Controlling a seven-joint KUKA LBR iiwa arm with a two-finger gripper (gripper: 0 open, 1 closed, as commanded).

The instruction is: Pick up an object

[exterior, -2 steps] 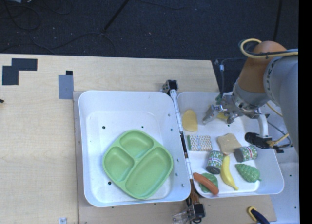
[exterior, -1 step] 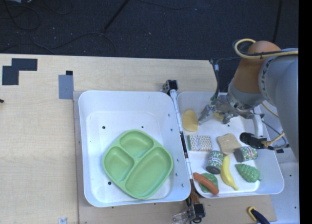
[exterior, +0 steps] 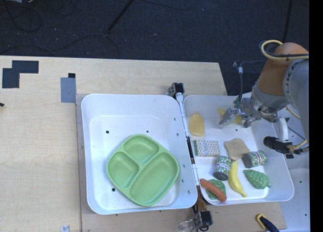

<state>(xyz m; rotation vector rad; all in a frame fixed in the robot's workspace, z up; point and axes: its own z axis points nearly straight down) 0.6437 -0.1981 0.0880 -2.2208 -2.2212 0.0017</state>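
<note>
Camera view: the arm [exterior: 282, 77] came in from the right, grey with the orange band up top, wrist low over the far part of the right bin [exterior: 287, 188]. The jaws [exterior: 233, 117] hung just above the bin floor near its far wall; couldn't tell whether they were apart or together, and nothing showed between them. A small yellow piece [exterior: 222, 111] sat right beside them, type unclear.

Right bin contents, all loose on the floor:
- yellow chip-shaped piece [exterior: 196, 124], far left, next to the divider
- patterned flat packet [exterior: 207, 148] just nearer than that
- tan bread slice [exterior: 236, 148], middle
- two small cans: one [exterior: 222, 165] upright-ish in the middle, one [exterior: 255, 159] lying on its side to the right
- banana [exterior: 236, 178] between the cans, running toward the near edge
- green bumpy toy [exterior: 257, 179] at right near
- carrot [exterior: 214, 189] at left near, lying over a green item [exterior: 220, 183]

Left bin [exterior: 93, 125] held a green divided plate [exterior: 143, 169], three compartments, set toward the near right.

Both bins sat on the wooden surface [exterior: 40, 150].
</note>
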